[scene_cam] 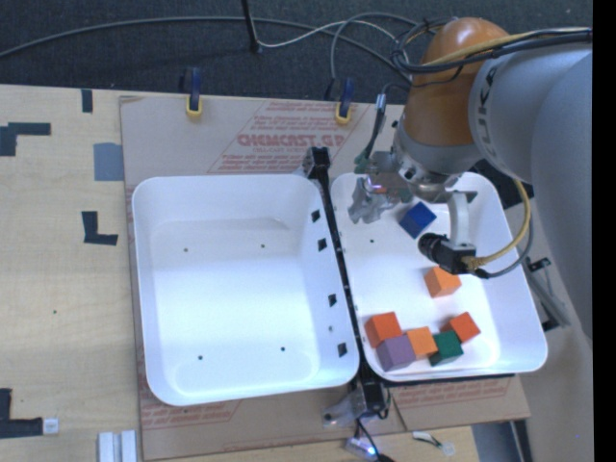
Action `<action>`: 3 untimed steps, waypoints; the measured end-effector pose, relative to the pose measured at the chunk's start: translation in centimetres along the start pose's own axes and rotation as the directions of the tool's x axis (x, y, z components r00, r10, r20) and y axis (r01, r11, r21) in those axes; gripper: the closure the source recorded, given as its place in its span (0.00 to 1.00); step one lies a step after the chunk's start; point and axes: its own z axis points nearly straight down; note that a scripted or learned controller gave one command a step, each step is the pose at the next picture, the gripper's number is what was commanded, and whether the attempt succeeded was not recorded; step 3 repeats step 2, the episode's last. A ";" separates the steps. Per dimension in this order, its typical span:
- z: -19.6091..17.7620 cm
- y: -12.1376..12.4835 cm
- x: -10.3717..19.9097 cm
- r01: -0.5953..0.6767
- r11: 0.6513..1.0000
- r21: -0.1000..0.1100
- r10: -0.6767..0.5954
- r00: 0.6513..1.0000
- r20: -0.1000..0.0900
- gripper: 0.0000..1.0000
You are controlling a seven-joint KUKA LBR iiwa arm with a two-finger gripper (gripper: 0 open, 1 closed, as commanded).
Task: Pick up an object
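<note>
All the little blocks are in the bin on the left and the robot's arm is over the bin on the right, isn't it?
Not quite. The blocks lie in the right bin, not the left one: the blue block, the orange blocks and the purple block are all there in the camera view. The arm is indeed over the right bin, with its gripper near the blue block.

Both bins [231,287] are plain white. The right bin holds one blue block [418,219], four orange blocks [442,282], one purple block [395,352] and one green block [446,346]. The arm [539,94] is grey with an orange band [452,85]. The cardboard sheet [279,138] is tan with red lettering; yellow clamps [194,107] sit at its edge.
</note>
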 end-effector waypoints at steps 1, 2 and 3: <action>-1.0 -1.1 6.0 0.001 1.000 0.001 -0.001 1.000 0.000 1.00; 0.0 -2.7 10.6 0.000 1.000 0.002 0.000 1.000 0.000 1.00; 0.0 -2.7 10.6 0.000 1.000 0.002 0.000 1.000 0.000 1.00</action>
